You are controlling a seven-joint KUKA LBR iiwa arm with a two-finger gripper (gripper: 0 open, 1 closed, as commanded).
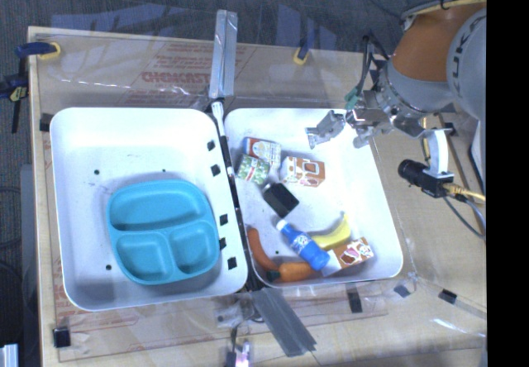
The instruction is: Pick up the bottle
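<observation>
Nearest the lens, at the front edge of the right bin point(388, 216), an orange carrot-like piece point(269, 262) curves along the wall. Just beside it lies the bottle point(302, 246), on its side, blue-labelled with a white neck pointing up-left toward a black block point(280, 198). A banana point(332, 233) rests against the bottle's far side, and a small printed carton point(355, 253) sits at the bottle's right end. Across the divider, the left bin point(74, 159) carries a blue compartment tray point(162, 231). Farther back in the right bin are a red-and-white carton point(302, 171) and two green-and-red packets point(254, 159), close together. Beyond them, over the bin's back right corner, the gripper point(341, 127) hangs with its jaws spread apart and nothing between them, well apart from the bottle. Both bins stand on the counter point(124, 76).
</observation>
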